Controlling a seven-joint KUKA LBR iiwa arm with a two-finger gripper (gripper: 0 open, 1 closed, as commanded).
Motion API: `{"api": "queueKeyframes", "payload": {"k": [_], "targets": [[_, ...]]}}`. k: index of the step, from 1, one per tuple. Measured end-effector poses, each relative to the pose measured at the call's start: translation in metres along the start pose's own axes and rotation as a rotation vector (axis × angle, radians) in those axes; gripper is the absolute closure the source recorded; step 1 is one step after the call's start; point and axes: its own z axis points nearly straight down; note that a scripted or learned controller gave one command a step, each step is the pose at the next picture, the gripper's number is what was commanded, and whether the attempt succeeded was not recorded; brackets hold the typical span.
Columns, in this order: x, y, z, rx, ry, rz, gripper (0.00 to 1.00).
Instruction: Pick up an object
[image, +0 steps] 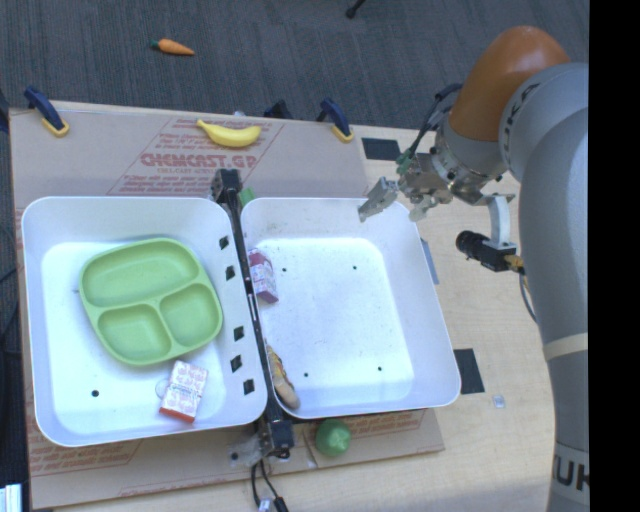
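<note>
Grey metal gripper (385, 198) — open or shut, cannot tell — above smooth white right bin's (425, 330) rim.

Two white bins (420, 330) rest on tan cardboard (150, 150) printed with red lettering. Left of the black divider (240, 290), a pale green sectioned plate (150, 300) and a red-and-white carton (184, 390). Just right of the divider, a red-and-white packet (262, 275) and a tan object (281, 382). Behind the bins, a yellow banana (230, 132); in front, a green ball (333, 437). Blue clamps (46, 110) grip the cardboard. An orange carrot (176, 46) lies on dark grey floor. The grey arm (545, 130) carries an orange band.
</note>
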Motion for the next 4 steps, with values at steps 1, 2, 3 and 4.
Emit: {"api": "queueKeyframes", "payload": {"k": [1,2,3,4], "targets": [[0.001,0.001,0.12,0.003,0.0,-0.002,0.0],[0.078,-0.099,0.12,0.005,0.0,0.0,0.0],[0.033,-0.054,0.084,0.001,-0.001,0.004,0.0],[0.067,-0.139,0.12,0.005,0.001,0.0,0.0]]}}
